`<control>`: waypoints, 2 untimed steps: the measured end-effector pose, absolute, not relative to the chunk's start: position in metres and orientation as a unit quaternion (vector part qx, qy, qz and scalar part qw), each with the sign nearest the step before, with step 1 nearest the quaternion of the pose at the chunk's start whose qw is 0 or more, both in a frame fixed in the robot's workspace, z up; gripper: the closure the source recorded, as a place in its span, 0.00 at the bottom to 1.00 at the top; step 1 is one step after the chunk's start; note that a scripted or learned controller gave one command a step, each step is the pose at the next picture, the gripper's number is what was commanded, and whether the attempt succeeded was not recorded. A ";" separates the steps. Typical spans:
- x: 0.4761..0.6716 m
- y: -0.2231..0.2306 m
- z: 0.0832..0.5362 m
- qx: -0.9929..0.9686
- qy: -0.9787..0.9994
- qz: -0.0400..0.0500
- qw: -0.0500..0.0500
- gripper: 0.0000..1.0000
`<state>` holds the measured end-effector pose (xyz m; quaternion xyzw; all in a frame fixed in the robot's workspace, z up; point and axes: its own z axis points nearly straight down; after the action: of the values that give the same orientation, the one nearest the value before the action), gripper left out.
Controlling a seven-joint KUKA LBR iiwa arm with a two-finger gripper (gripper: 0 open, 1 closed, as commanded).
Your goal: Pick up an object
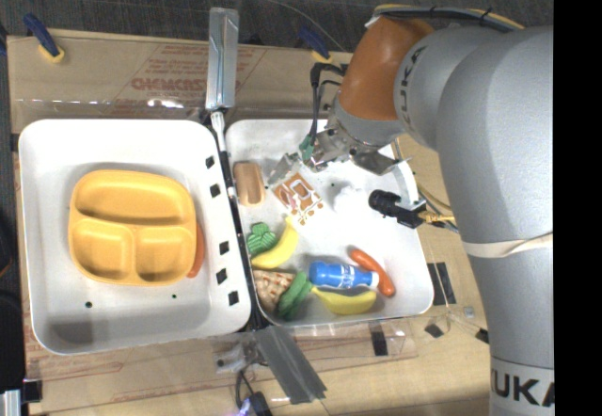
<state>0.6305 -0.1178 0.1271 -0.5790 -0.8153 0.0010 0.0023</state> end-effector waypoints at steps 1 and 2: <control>0.630 -0.122 0.091 -0.574 -0.819 0.001 0.002 0.00; 0.631 -0.121 0.103 -0.572 -0.820 0.001 0.001 1.00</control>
<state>0.6311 -0.1208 0.1025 -0.5725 -0.8199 0.0007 0.0009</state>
